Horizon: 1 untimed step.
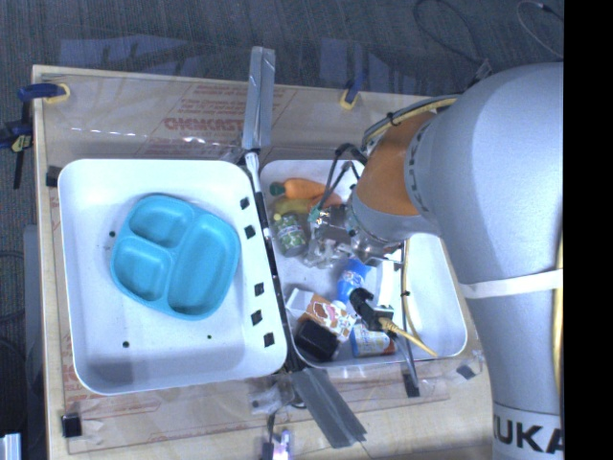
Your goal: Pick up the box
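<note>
The box (331, 315) is seen just below the gripper (330, 247), crowded by a blue bottle (351, 278) and a black item (315, 339). The grey arm (498, 209) is bent over the right bin (441, 300); whether the fingers are apart cannot be told.

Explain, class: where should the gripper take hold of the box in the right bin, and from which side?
Grip the box across its narrow width, coming straight down from above. It lies flat and slanted, hemmed in by the black item and blue bottle, so sideways approaches look blocked.

Wood bench (144, 103) on dk carpet (192, 8) (cables (450, 12)).
</note>
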Motion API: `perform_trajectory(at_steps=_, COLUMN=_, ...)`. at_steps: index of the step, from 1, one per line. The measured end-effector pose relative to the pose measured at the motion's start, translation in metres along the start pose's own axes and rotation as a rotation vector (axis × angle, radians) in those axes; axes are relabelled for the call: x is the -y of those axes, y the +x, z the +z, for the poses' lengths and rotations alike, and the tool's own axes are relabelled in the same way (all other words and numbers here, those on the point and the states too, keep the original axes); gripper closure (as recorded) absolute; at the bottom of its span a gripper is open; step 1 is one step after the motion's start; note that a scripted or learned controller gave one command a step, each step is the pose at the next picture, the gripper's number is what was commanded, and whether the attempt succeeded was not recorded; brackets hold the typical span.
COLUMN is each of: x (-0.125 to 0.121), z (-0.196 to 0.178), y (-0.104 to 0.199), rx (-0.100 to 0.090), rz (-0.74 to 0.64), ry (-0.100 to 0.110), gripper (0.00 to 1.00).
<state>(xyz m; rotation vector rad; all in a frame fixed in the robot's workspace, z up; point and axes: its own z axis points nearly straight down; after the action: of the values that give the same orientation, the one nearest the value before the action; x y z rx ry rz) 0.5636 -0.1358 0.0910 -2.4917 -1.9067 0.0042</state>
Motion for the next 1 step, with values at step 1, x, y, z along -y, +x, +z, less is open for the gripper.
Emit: perform_trajectory(at_steps=1, x=-0.0007, z=0.0005, y=-0.0058, rx=-0.001, rz=-0.184, ry=0.003, gripper=0.0)
